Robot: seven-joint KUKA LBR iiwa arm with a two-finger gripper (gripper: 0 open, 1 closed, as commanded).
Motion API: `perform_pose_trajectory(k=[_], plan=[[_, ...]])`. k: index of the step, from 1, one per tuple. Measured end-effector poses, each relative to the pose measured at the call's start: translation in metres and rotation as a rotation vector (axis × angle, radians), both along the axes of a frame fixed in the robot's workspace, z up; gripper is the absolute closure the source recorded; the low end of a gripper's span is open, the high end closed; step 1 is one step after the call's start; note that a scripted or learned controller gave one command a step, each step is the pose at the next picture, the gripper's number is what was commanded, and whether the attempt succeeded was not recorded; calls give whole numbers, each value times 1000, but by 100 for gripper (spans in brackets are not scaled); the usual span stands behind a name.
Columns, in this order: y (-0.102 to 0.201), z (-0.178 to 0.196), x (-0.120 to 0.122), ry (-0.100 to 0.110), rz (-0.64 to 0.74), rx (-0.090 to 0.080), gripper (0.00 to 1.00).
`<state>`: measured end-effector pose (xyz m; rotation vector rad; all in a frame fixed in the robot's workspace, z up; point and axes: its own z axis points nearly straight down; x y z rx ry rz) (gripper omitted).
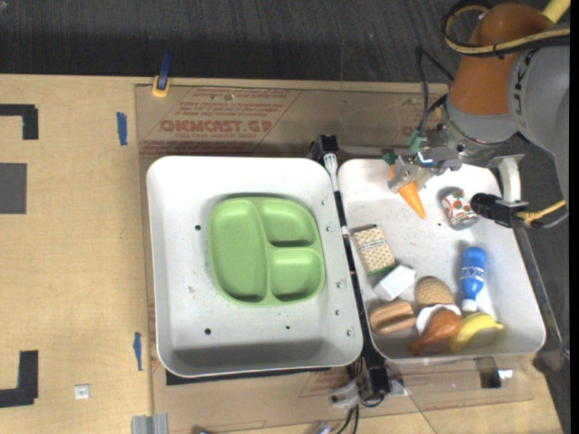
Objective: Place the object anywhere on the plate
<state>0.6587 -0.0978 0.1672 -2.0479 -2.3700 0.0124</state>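
Grey arm (534,80) reaches in from right | jaws (412,172) pinching orange carrot (412,197) | above right bin (534,319)

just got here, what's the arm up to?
The arm's gripper is over the far end of the right bin, with a toy carrot right at its tip; whether it is gripped isn't clear. The green plate sits in the left bin, nothing on it yet. The other toy food lies in the right bin's near end.
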Motion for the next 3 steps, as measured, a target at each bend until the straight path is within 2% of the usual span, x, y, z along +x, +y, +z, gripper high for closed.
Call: perform_pose_trajectory(k=[1,2,3], plan=[[76,18,-32,-11,-17,3,100],[73,18,-33,-9,-20,0,0],[71,25,-89,-9,129,1,0]])
